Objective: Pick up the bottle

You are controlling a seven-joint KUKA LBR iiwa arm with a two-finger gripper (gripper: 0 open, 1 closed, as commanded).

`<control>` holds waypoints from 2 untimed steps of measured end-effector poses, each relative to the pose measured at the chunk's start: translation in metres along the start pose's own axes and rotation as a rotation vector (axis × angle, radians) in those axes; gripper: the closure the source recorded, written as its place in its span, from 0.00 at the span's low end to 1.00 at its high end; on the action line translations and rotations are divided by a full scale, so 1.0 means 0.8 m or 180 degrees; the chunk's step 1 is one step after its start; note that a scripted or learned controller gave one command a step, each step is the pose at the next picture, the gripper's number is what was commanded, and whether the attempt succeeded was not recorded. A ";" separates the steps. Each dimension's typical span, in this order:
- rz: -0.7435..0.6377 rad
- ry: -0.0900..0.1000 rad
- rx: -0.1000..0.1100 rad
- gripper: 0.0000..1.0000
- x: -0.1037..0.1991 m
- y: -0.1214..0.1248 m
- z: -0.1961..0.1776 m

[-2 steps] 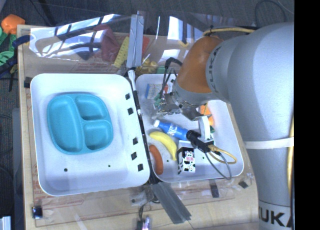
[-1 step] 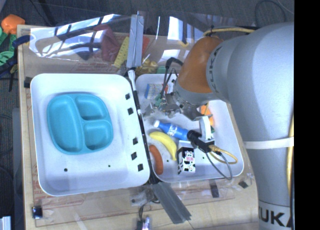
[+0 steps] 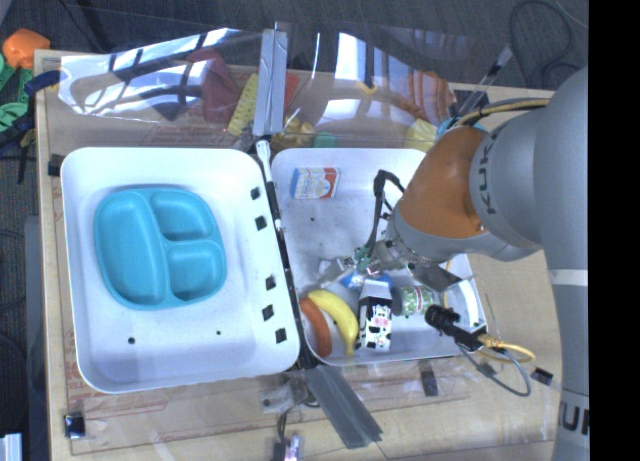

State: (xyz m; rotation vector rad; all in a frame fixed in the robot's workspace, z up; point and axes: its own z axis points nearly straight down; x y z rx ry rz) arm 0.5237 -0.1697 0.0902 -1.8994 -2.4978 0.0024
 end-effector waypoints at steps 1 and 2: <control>0.1572 -0.0001 -0.0002 0.00 -0.048 0.036 0.000; 0.1557 0.0003 0.0006 1.00 -0.047 0.037 -0.011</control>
